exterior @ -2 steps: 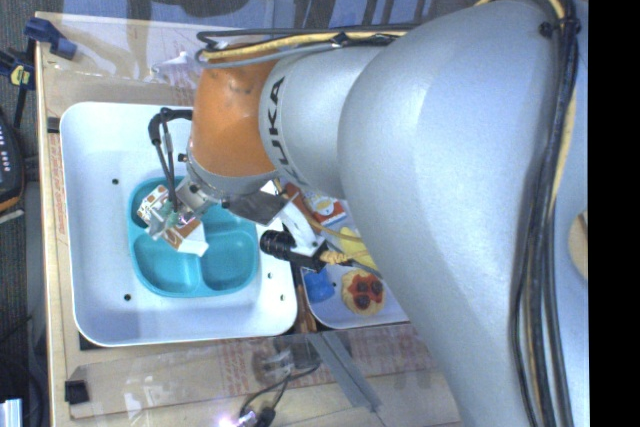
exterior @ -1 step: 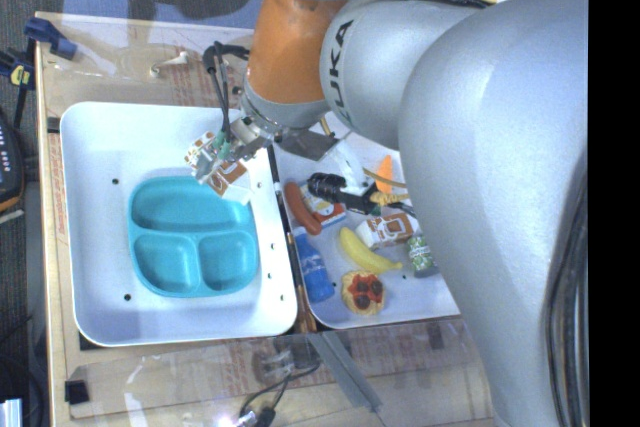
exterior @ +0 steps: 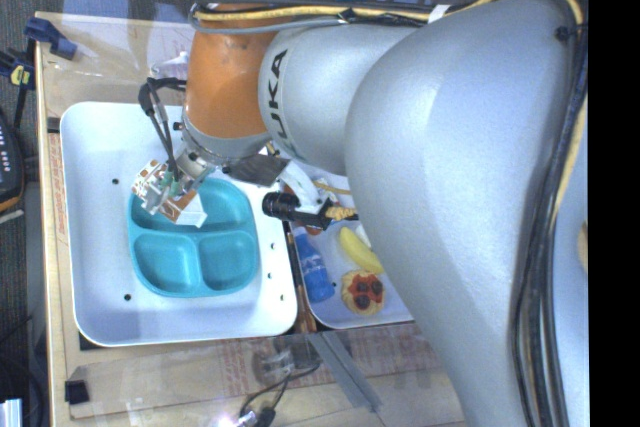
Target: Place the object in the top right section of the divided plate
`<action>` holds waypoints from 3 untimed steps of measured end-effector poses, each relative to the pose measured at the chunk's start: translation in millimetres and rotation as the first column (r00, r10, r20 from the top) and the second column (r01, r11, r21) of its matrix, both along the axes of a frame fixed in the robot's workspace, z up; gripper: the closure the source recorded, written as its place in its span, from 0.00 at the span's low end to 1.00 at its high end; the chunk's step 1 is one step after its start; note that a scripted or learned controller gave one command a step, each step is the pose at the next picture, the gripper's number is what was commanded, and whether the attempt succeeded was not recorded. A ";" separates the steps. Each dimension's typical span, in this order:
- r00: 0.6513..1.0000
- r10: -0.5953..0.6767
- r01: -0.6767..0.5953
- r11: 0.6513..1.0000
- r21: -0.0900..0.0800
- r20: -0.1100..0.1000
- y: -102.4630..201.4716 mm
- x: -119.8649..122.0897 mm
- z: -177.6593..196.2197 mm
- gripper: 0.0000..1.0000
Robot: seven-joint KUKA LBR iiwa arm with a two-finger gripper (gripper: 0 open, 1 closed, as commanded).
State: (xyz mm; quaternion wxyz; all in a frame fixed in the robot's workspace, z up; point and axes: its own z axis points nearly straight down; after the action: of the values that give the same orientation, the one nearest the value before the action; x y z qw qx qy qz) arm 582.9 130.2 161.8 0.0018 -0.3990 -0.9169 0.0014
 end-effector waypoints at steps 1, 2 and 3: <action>0.997 -0.074 0.074 0.997 -0.001 0.003 -35.1 15.0 29.3 1.00; 0.994 0.104 -0.104 0.995 0.001 0.016 -3.8 -20.3 -32.0 1.00; 0.993 0.120 -0.120 0.993 0.001 0.003 -48.7 -57.8 30.1 1.00</action>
State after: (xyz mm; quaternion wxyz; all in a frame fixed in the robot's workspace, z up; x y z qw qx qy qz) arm 525.1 81.5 191.9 0.0005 -0.3433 -0.9392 0.0004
